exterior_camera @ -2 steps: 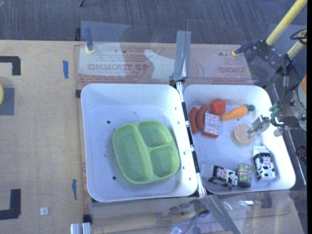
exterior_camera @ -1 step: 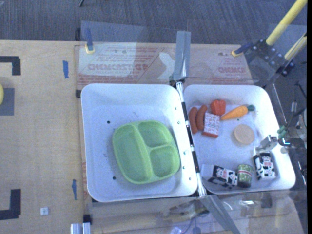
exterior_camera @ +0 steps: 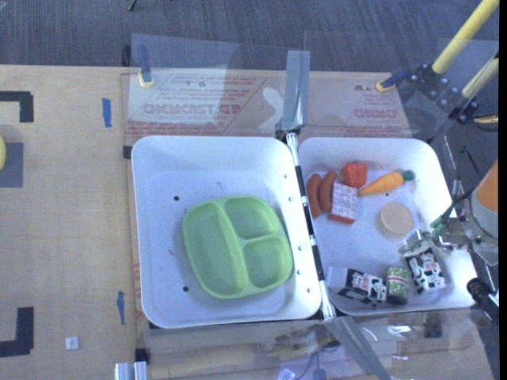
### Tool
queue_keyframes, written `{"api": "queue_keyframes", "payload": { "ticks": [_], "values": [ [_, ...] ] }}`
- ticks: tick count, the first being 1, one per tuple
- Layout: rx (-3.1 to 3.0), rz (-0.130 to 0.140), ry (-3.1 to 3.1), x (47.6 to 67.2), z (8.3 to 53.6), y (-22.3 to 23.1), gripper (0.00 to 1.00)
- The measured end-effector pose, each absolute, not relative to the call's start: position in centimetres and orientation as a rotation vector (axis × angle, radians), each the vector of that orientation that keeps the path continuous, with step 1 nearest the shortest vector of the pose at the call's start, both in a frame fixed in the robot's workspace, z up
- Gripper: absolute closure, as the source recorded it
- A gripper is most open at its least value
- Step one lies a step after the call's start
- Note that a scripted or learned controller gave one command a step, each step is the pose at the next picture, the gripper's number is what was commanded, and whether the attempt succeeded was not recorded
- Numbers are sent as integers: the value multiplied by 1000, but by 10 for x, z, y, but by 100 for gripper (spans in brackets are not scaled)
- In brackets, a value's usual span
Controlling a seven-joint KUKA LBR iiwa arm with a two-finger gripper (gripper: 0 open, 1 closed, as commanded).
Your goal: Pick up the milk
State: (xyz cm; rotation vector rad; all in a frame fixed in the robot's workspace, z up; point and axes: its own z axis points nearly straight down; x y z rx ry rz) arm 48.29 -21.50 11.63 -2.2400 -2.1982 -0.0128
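Two white bins sit side by side on the wooden bench (exterior_camera: 63, 236). Left bin (exterior_camera: 154, 172) holds a green divided tray (exterior_camera: 238, 245), three compartments, lying flat, slightly rotated, near the bin's middle.

Right bin (exterior_camera: 428, 161) holds the clutter. At its left, by the centre divider: two sausages (exterior_camera: 320, 192) lying side by side, upright in the frame. Just right of them, a red-and-white carton (exterior_camera: 344, 203), touching or nearly touching the sausages. Above it, a red pepper (exterior_camera: 354, 173). A carrot (exterior_camera: 385, 182) lies tilted, green top toward the right, just beside the pepper. Below the carrot, a tan round disc (exterior_camera: 396, 218), apart from the rest.

Front edge of the right bin: a cow-patterned milk carton (exterior_camera: 360, 284) lies on its side, a small green can (exterior_camera: 397, 284) touching its right end. Right of the can, a second cow-patterned carton (exterior_camera: 426, 271), tilted.

Gripper (exterior_camera: 428, 244) comes in from the right, low in the front-right corner, directly over that second carton and touching or nearly touching it. Whether it is spread or closed: can't tell, and no carton is seen clamped.
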Motion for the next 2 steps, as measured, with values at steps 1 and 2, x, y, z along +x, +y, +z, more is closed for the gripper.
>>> {"api": "queue_keyframes", "payload": {
  "ticks": [1,2],
  "values": [
    [-2249,-8,-2199,483,126,-218,100],
    [-1791,-2,-2609,484,93,-174,100]
  ]
}}
